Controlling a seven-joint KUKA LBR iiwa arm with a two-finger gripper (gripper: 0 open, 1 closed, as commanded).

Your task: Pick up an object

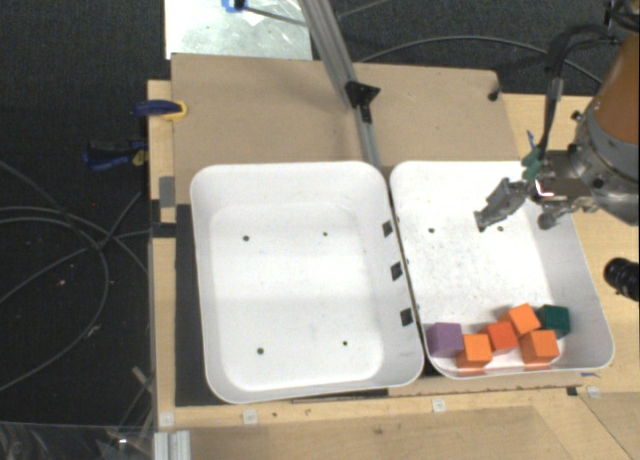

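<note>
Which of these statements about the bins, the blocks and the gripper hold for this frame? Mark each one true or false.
1. All the blocks lie in the right bin. True.
2. The purple block sits at the left end of the cluster. True.
3. The gripper holds an orange block between its fingers. False: it hangs over bare bin floor, apart from the blocks, with nothing between its fingers.
4. The green block lies in the left bin. False: it lies in the right bin, at the right end of the cluster.
5. The blocks are bunched along the near edge of the right bin. True.

Coloured blocks (505,335) clustered, right bin's (450,248) near edge
</note>
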